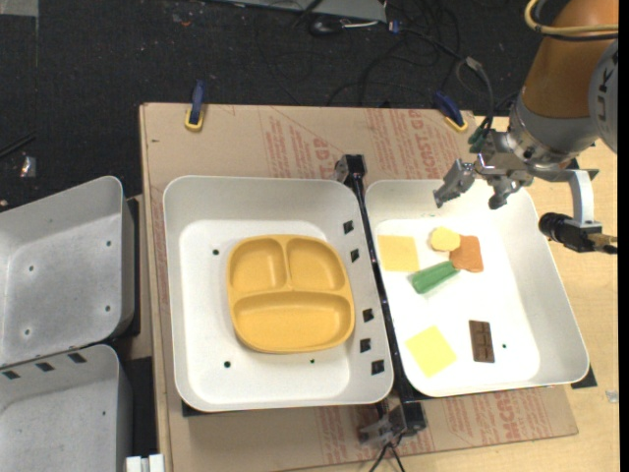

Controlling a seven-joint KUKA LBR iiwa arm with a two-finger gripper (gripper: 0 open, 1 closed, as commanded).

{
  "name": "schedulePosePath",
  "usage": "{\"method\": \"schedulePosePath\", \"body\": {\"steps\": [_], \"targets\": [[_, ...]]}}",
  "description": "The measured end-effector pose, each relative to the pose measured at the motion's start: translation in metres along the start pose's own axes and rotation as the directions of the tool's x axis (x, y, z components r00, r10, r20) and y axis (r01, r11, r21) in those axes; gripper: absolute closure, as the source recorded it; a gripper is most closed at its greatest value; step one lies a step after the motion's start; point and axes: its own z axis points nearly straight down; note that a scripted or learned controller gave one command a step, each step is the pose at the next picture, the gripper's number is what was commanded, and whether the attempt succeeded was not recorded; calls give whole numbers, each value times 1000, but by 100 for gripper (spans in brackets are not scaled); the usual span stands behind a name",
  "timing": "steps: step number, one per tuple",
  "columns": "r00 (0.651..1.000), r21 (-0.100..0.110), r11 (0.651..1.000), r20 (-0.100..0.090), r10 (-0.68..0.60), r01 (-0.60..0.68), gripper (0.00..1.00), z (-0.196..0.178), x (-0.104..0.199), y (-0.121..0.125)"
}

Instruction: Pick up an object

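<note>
Right bin [550, 293], smooth white plastic: green rod [433, 277] at centre, tilted; round yellow piece [444, 238] touching orange block [469, 254] just above it; pale yellow square [398, 253] left; yellow square [430, 350] and brown bar [481, 341] nearer the front. Gripper [476, 189] above the bin's back edge, fingers apart, nothing between. Left bin [187, 264]: yellow divided tray [291, 293].

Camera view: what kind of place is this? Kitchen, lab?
Most likely a robotics lab bench, not a kitchen: two white bins clamped to a board, loose cables on the dark floor, and toy food items laid out under the arm's gripper.
</note>
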Motion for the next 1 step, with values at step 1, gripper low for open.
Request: {"method": "schedulePosePath", "body": {"steps": [1], "targets": [[1000,-12,1000,2,-2,2,0,-7,0,2]]}}
